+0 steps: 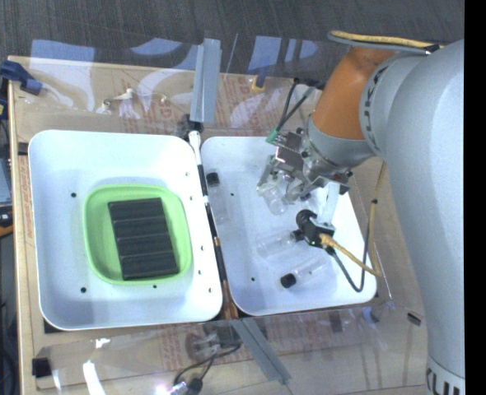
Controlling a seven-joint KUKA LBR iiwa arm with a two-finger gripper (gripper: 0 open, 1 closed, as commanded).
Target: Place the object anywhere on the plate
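A dark grey ribbed rectangular object (142, 237) lies flat in the middle of the green square plate (95, 245), which sits in the left white bin (53, 163). My gripper (281, 189) hangs over the upper middle of the right white bin (243, 286), well to the right of the plate and apart from the object. I see nothing held in it. The grey arm with its orange band (346, 89) comes in from the right above it.
Near the right bin's left wall sits a small black piece (212, 178), and another (288, 280) lies near its front. A yellow-tipped cable (342, 253) loops below the wrist. A metal divider rail (203, 81) stands behind, between the bins.
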